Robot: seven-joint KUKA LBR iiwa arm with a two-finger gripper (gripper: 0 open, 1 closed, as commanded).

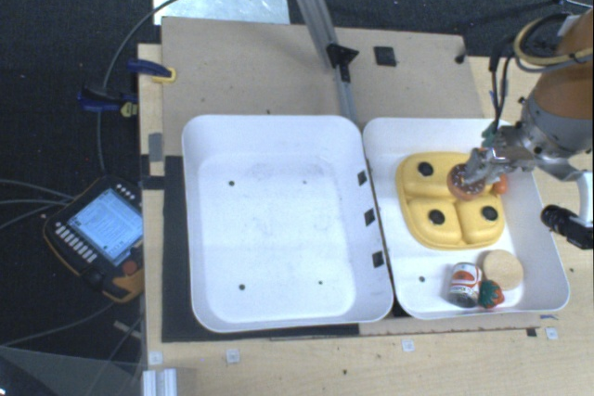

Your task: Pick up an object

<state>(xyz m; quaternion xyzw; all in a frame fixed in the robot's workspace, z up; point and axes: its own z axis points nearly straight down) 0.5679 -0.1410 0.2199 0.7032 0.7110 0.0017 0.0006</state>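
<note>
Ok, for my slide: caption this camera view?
Gripper above yellow four-lobed block in right white bin.

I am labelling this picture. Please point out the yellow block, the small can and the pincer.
yellow block (444,220): camera view, its lower top face.
small can (463,283): camera view, its side wall.
pincer (471,179): camera view, its tip over the block.
</note>
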